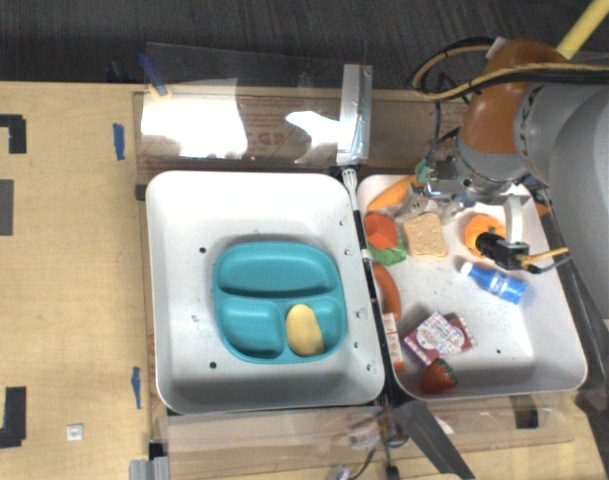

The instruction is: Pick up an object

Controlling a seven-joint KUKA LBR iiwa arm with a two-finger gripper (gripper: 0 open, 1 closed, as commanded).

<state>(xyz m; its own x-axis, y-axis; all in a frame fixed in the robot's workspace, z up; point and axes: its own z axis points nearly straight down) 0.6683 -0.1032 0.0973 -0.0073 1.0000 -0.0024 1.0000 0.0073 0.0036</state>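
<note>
Left bin (174, 268): a teal divided tray (274, 293) holds a yellow lemon (304, 329) in its lower right compartment. Right bin (554, 353): toy food crowds the upper left corner, namely a carrot (389, 196), a tomato (381, 232) and a bread slice (424, 236), probably light, stiff and best pinched across its flat faces. The gripper (446, 196) hangs just above the bread; whether it is spread cannot be told. A bottle (492, 280) and a packet (439, 336) lie apart, leaving bare white floor.
</note>
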